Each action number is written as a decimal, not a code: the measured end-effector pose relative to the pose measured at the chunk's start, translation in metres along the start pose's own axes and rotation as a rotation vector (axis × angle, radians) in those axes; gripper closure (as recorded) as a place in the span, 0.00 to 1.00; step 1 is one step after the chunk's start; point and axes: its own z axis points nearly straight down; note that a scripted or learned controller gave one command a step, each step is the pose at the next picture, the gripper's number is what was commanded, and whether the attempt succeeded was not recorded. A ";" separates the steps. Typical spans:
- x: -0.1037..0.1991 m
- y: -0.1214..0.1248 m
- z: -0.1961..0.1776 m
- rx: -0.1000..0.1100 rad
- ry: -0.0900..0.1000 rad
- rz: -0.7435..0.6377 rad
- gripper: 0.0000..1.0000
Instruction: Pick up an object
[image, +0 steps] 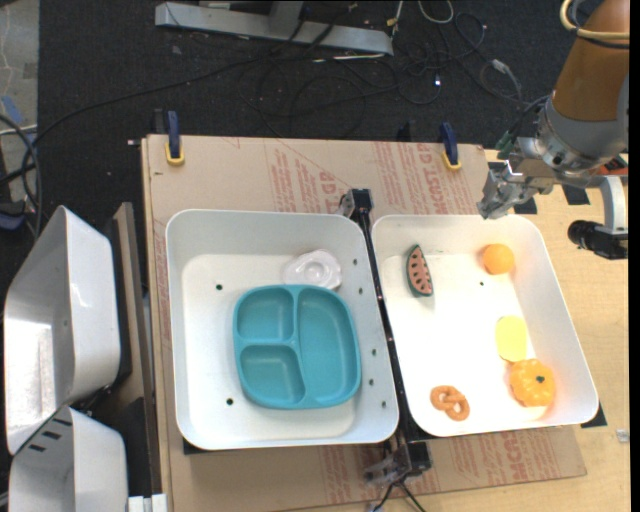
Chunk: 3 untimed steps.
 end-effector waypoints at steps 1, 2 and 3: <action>0.058 -0.018 0.013 0.008 0.002 -0.003 1.00; 0.110 -0.024 0.011 0.007 0.002 -0.004 1.00; 0.162 -0.028 0.013 0.007 0.002 -0.005 1.00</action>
